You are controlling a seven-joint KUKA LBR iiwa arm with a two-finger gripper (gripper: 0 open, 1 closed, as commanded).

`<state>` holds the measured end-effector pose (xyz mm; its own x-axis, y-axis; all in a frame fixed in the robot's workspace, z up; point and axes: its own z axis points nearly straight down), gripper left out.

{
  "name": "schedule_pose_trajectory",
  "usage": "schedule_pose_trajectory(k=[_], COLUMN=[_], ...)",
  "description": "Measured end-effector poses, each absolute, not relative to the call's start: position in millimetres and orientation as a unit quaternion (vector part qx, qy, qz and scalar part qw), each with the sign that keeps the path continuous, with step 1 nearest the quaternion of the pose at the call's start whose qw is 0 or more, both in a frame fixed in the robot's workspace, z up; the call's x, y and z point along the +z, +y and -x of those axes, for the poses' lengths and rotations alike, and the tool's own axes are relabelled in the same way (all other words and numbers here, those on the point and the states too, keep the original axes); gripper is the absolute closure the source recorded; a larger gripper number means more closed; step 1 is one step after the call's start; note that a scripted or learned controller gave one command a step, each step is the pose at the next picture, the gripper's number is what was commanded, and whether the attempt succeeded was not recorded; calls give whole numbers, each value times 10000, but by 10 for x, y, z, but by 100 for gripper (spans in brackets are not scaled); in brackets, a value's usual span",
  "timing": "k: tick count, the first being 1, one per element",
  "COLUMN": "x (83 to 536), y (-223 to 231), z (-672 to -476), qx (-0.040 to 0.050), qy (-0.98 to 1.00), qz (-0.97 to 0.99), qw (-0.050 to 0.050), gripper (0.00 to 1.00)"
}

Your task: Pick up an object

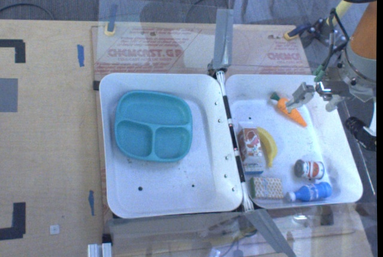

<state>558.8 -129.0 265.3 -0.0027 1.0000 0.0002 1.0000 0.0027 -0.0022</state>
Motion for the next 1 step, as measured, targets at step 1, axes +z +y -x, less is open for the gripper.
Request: schedule_pose_trajectory(k=[1], x=[1500], y=[-1537], z=[-5925], qx=[1], qy=[-7302], qz=[6833], qw=[2], gripper=[0])
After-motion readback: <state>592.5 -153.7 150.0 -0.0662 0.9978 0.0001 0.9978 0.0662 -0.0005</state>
